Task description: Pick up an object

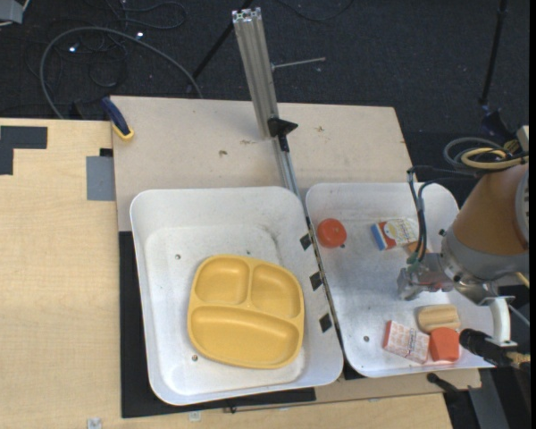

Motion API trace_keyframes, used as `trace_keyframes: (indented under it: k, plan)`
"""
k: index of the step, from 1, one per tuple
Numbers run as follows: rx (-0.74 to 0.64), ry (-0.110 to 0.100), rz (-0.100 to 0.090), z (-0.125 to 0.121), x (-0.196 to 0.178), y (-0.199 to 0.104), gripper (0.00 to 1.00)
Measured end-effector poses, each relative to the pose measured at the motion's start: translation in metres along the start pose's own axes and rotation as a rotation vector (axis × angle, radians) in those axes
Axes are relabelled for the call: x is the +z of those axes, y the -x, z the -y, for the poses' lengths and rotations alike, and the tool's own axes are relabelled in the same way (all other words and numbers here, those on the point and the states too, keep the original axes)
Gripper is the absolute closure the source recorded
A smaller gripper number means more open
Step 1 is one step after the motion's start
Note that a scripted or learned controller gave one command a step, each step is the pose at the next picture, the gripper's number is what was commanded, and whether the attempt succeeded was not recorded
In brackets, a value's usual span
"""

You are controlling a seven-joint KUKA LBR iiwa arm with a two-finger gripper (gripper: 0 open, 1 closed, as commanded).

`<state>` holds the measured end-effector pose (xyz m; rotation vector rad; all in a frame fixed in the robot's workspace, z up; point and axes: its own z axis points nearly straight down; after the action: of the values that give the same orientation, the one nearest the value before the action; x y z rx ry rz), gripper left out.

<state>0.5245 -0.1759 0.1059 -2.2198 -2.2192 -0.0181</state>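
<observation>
One tan block lies with its long axis left-right just below the hand, whose grip state I cannot tell.

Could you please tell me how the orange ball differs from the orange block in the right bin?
The ball is round; the block is boxy. The ball sits alone near the bin's far left corner; the block lies at the near edge, touching a red-and-white packet. Both are orange, small and in the same bin.

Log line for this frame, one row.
stage: approach | gripper: low in right bin, nothing seen held | nearest: tan block | left bin: yellow tray
</observation>
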Motion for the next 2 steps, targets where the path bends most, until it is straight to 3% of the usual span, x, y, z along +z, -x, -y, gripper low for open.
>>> trace_keyframes:
  k: [2]
  plan:
    - [-0.002, -0.004, 0.011, -0.016, -0.095, 0.007, 1.00]
